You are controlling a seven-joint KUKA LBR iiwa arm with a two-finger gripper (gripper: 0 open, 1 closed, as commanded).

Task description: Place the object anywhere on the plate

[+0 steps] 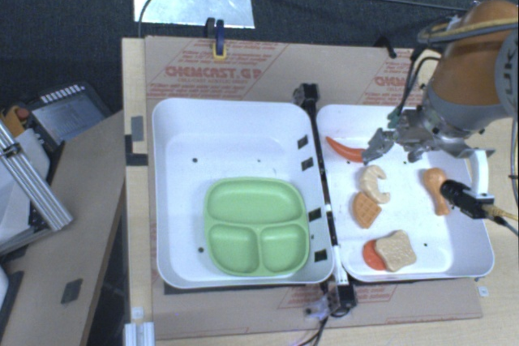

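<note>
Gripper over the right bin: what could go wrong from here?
1. The gripper hangs by the red pepper, with the croissant piece and waffle close below; a grab might catch the wrong item.
2. The green plate sits in the other bin, so a carry could clip the divider clips.

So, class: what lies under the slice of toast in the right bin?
A red round piece pokes out from under the toast slice at its left side. How far it continues beneath is covered by the toast.
</note>
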